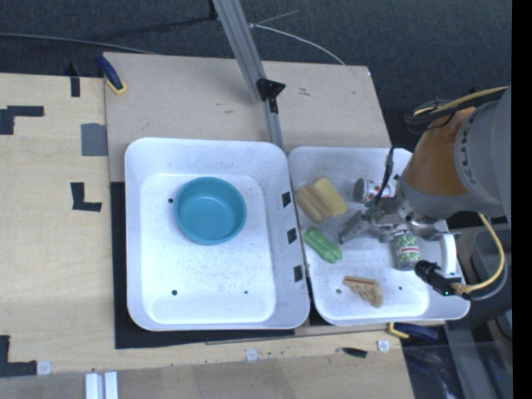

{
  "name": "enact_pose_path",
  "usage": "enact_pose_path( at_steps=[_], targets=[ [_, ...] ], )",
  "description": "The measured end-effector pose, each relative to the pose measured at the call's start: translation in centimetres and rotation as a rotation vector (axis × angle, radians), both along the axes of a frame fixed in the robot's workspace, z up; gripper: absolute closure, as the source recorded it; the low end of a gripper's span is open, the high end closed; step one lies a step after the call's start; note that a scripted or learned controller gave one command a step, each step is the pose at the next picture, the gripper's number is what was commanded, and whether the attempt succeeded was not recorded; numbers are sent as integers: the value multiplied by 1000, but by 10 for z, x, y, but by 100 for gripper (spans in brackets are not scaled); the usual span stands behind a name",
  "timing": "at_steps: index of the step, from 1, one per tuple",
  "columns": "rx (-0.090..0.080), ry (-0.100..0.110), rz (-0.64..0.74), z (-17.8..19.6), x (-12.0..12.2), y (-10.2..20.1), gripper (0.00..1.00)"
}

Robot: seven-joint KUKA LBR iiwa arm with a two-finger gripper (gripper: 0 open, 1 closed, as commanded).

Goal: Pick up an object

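Observation:
My gripper [351, 228] hangs low inside the right bin [416, 306], reaching in from the right under the orange-banded wrist. Its tip is just right of a green object [322, 245] and below a yellow and tan block pair [321, 199]. A tan wedge-shaped piece [364, 289] lies near the bin's front. A small green-and-white cylinder [405, 250] sits close under the wrist. I see nothing clearly held.
The left bin [150, 298] holds a blue bowl [210, 210]. A grey metal pole [245, 48] slants down from the top to the bins' shared back edge. Cables loop at the arm's right side.

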State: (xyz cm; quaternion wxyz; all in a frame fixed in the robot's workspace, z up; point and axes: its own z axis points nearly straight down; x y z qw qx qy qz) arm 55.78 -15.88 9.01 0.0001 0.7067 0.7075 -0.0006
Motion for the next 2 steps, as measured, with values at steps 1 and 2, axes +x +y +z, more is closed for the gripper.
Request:
enact_pose_path(
  at_steps=[1,2],
  targets=[
    [-4,-5,0,11,1,-1,100],
    [0,-4,1,73,6,0,100]
  ],
)
